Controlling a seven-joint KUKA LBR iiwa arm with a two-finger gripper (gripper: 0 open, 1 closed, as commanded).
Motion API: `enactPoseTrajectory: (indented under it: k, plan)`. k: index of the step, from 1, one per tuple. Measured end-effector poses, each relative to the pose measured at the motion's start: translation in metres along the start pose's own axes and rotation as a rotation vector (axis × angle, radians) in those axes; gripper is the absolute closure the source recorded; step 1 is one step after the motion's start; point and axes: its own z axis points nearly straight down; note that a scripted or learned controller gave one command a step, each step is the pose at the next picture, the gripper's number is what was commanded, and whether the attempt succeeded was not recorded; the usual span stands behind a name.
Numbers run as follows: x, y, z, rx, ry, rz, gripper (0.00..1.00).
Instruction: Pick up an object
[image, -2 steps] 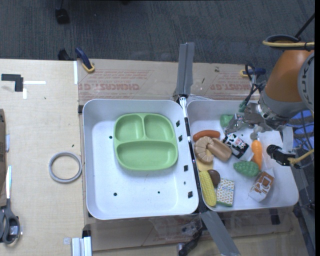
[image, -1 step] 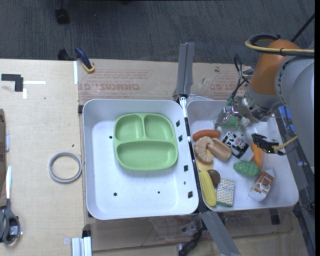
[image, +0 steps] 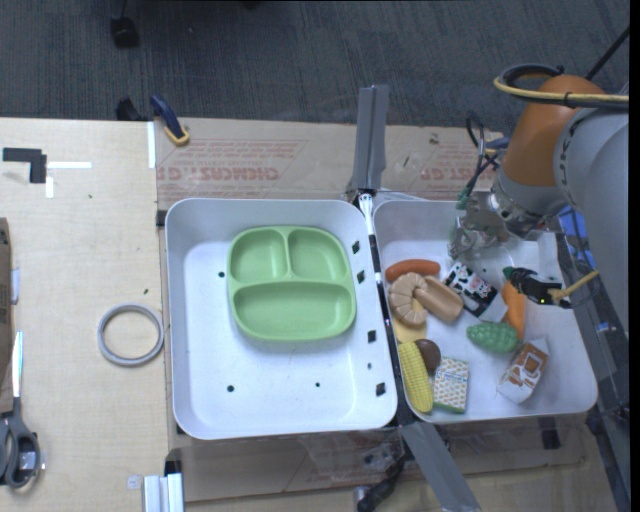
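Observation:
My gripper hangs low over the back of the right bin, just above a black-and-white patterned item. Nothing shows as held. Beside it lie a red sausage, a sliced bread piece and a tan block. An orange carrot and a green leafy toy sit to the right. A corn cob, a brown piece, a small cracker box and a white-orange packet fill the front.
The left bin bears a green divided plate. On the bench to the left lie a tape ring and scissors. A blue clamp sits at the back beside cardboard.

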Motion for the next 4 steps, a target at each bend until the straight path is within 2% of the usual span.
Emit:
enactPoseTrajectory:
  k: [1, 2, 3, 4]
  plan:
    - [0.0, 0.001, -0.001, -0.002, 0.0, 0.0, 0.0]
    - [-0.03, -0.059, -0.027, -0.016, 0.0, -0.026, 0.0]
    - [0.032, -0.03, 0.007, -0.017, 0.002, 0.162, 0.0]
    - [-0.038, -0.139, -0.056, -0.015, 0.001, 0.009, 0.0]
